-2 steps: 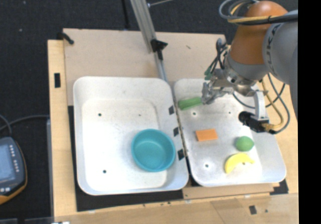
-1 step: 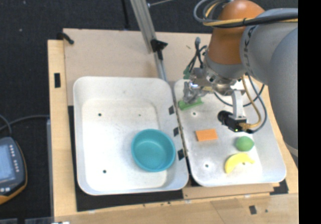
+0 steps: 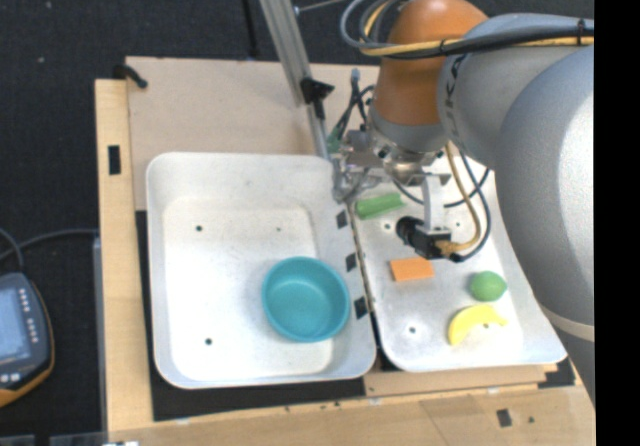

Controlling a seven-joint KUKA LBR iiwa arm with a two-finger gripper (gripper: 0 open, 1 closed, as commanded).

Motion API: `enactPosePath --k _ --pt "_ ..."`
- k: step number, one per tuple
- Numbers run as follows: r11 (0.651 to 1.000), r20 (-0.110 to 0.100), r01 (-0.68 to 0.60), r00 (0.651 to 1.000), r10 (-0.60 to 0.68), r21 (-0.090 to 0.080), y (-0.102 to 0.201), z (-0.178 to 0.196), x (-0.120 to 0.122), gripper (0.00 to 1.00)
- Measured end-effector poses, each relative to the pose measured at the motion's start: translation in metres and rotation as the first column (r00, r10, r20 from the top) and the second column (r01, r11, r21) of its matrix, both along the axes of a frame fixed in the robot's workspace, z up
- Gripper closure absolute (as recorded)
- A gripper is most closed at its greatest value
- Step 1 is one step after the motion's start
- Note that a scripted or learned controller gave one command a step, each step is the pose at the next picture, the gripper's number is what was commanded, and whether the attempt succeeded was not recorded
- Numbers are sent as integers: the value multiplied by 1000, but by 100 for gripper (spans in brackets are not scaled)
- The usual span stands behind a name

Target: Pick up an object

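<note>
Camera view: the green block [image 3: 379, 204] lay at the right bin's [image 3: 520, 334] far left edge, directly under the gripper [image 3: 372, 177].
Whether the gripper was open or held anything could not be told. A grasp so near the bin wall was judged likely to slip or jam. Counted: one green block, one orange block [image 3: 411, 270], one green ball [image 3: 487, 286], one yellow banana [image 3: 474, 323], one teal bowl [image 3: 305, 298], two bins.

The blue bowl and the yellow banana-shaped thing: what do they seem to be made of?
Blue bowl: probably plastic, since its colour is even and its inside has a soft sheen.
Yellow banana-shaped thing: likely a plastic or foam toy, with flat uniform yellow and no peel marks; which one cannot be told.
</note>
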State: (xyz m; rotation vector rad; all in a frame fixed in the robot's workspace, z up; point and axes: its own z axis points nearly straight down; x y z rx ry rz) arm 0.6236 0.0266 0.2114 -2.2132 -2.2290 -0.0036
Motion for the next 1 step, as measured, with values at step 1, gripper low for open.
enactPosePath --k 1 --pt "1000 1 -1 1000 1 1 55 19 -2 100"
